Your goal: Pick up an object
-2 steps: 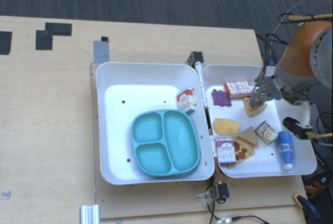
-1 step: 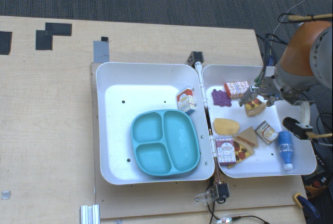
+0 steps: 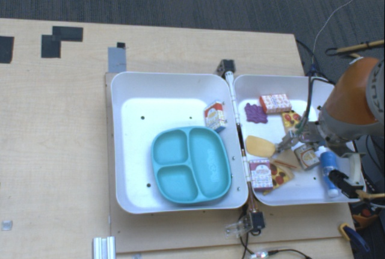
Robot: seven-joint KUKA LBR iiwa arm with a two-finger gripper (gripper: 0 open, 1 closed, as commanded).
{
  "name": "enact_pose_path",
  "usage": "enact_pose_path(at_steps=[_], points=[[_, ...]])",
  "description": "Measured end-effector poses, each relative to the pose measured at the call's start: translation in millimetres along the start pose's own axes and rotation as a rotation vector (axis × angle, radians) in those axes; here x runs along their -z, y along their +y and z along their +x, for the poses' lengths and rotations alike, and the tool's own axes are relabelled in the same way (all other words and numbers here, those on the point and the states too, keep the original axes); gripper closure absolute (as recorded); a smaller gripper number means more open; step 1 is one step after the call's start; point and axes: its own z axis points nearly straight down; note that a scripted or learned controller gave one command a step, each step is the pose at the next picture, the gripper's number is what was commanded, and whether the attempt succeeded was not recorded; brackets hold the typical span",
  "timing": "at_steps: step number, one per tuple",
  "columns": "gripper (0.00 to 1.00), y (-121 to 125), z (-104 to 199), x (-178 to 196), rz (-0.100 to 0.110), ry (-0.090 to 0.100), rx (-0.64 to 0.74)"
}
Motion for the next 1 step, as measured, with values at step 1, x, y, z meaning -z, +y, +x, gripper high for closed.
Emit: enact_pose_path(at_steps=[1], points=[[1.0,2.7,-0.3,12.1,-0.007,-0.002,0.001]])
